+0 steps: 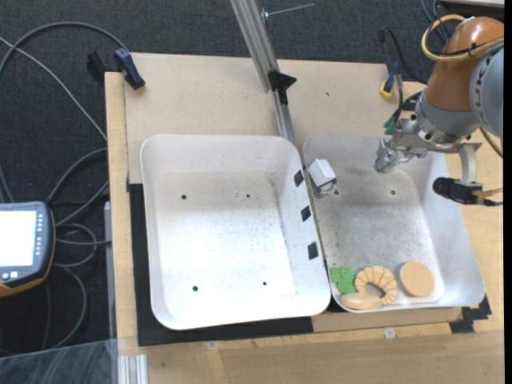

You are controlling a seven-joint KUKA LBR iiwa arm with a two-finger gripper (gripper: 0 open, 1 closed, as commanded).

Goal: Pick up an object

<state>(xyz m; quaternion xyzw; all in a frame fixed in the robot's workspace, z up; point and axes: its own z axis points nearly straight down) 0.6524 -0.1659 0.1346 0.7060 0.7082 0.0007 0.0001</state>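
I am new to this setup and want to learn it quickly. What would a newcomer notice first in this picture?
First the grey arm with its orange band, reaching in from the right, its gripper over the far part of the right bin. Next, the small items huddled at that bin's near edge: a green piece, a ridged tan ring and a tan disc. The left bin beside it catches the eye by its size.

Bench (200, 94) with two white bins (224, 230)

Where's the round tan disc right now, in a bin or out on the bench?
In a bin. The round tan disc lies flat on the floor of the right bin, at its near edge, beside the ridged tan ring.
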